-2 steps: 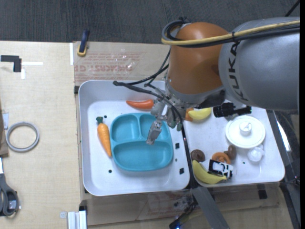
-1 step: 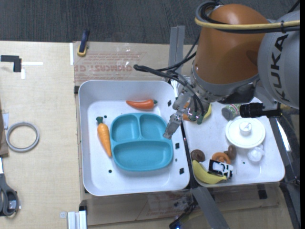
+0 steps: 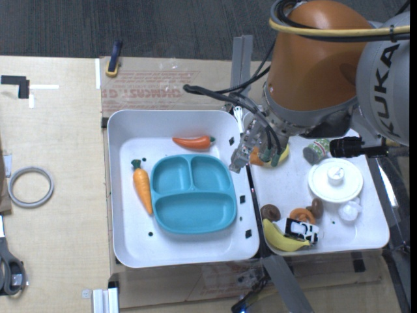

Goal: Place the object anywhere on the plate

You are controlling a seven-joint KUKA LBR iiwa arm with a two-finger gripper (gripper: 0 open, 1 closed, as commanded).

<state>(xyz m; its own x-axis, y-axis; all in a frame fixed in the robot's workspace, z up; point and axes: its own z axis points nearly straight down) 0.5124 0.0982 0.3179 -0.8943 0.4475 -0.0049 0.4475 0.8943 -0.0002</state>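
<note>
Orange-banded arm's pincer [image 3: 259, 150] hangs over the right bin [image 3: 365, 240], touching a yellow-orange toy [image 3: 272, 156]; grip unclear

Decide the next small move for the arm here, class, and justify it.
Probably shift the tool left, toward the blue plate. It hangs over the divider between the bins with a small yellow-orange object at it, short of the plate's rim. Whether the object is truly gripped is unclear.

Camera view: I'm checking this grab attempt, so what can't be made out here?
- The gripper: blurred and dark, so the state of its jaws is unclear.
- The yellow and orange thing beside it: the arm covers its top, so I cannot name it.
- The right bin: the arm hides its far corner.
- The scissors: cut off by the left edge.
</note>
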